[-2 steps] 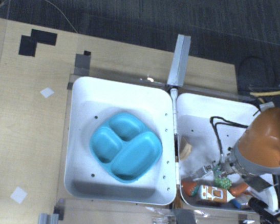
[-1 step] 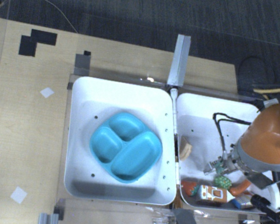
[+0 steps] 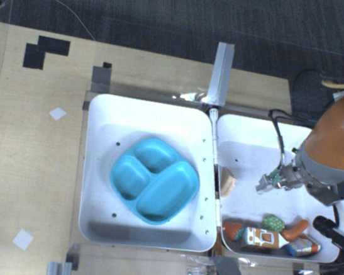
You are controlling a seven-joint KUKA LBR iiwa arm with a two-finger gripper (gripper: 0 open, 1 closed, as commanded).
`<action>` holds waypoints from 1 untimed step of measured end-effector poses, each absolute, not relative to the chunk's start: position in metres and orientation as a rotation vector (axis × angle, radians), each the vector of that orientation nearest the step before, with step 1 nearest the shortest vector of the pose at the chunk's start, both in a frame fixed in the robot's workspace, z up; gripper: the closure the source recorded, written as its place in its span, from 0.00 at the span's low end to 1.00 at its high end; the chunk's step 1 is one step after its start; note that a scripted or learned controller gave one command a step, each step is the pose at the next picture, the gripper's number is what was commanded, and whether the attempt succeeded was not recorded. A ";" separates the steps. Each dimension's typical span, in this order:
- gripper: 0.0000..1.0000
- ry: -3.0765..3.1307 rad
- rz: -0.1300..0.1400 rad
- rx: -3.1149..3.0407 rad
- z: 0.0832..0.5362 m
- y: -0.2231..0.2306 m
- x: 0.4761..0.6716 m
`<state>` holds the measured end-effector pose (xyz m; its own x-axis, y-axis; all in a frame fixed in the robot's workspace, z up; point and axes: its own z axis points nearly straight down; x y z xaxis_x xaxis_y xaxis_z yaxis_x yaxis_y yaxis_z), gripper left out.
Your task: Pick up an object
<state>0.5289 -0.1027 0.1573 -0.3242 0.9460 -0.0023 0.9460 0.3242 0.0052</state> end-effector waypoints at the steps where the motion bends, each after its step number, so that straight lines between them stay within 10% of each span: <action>1: 0.00 2.552 0.004 1.824 0.157 -0.103 0.529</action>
<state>0.5287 -0.1029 0.1572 -0.3236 0.9462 -0.0022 0.9462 0.3236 0.0048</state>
